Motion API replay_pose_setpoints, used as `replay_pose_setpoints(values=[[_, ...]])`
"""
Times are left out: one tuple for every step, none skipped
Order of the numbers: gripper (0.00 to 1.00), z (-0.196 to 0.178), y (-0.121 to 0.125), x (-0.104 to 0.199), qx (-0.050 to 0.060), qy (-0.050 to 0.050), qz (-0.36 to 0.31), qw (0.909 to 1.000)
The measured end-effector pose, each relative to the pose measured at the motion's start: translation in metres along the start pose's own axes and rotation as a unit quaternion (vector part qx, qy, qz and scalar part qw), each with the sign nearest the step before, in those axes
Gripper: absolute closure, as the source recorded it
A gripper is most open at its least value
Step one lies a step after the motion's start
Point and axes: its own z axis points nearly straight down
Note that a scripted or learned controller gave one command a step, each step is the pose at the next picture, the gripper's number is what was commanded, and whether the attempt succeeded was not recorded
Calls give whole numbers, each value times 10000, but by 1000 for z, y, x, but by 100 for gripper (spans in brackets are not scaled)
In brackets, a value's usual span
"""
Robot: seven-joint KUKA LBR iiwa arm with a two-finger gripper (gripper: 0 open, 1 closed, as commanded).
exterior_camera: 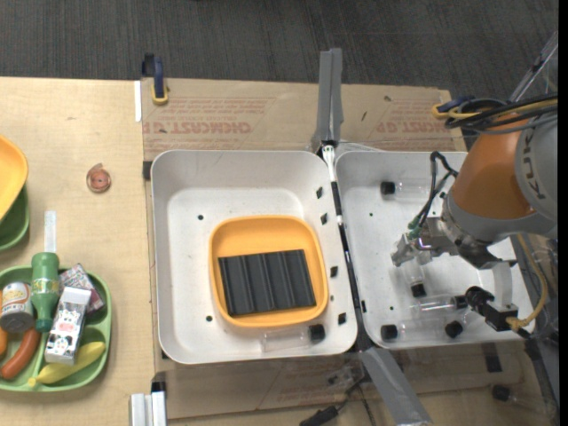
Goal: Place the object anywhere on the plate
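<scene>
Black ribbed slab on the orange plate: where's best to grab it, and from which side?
Probably straight down from above: the slab lies flat on the plate, so a level approach would meet the raised rim. Pinch across its shorter span, on the two long edges, mid-length. Clearance to the rim looks tight.

- The arm (519,162), grey with an orange band (493,180), reaches in over the right bin (373,171).
- Its wrist bends down toward that bin's floor.
- The gripper (410,251) hangs low above the bin's middle.
</scene>
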Motion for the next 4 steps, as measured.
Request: replay_pose_setpoints(values=[[100, -118, 49, -38, -13, -11, -757, 9971], [100, -128, 122, -120, -23, -21, -1675, 9859], [100, -176, 38, -116, -20, -14, -2675, 9636], [100, -157, -45, -112, -17, -11, -3137, 9495]])
